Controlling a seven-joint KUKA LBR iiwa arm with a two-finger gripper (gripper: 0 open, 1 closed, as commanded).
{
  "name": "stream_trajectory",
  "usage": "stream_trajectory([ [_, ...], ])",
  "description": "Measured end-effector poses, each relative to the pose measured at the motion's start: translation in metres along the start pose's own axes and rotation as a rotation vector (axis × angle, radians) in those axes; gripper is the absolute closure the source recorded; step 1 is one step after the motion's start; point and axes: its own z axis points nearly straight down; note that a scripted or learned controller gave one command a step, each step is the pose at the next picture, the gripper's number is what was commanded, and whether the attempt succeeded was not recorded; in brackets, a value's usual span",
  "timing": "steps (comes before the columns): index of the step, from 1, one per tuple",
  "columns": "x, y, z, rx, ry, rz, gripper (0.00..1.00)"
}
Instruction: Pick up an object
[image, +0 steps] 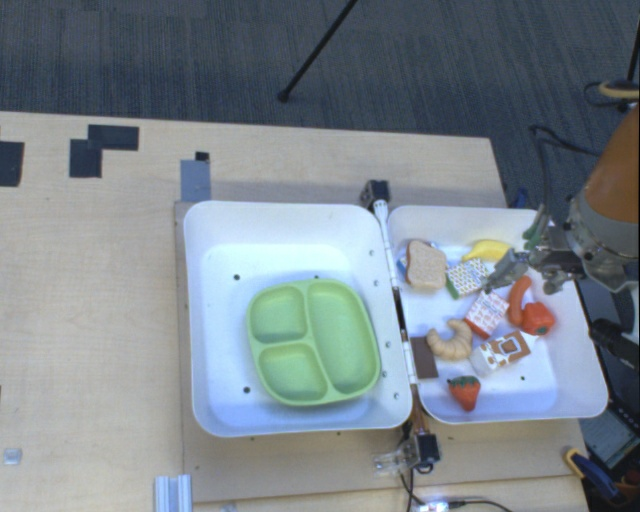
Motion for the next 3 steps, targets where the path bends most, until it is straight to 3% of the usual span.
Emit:
stream_trajectory([
  [1,-0.039,-0.023,0.142,-0.01,-0.004,0.003,0.0],
  [2,-0.04,-0.021,0.13,-0.018,-0.007,0.003,1.0],
  [3,-0.04,-0.022,0.131,-0.015,-0.007,0.002,0.0],
])
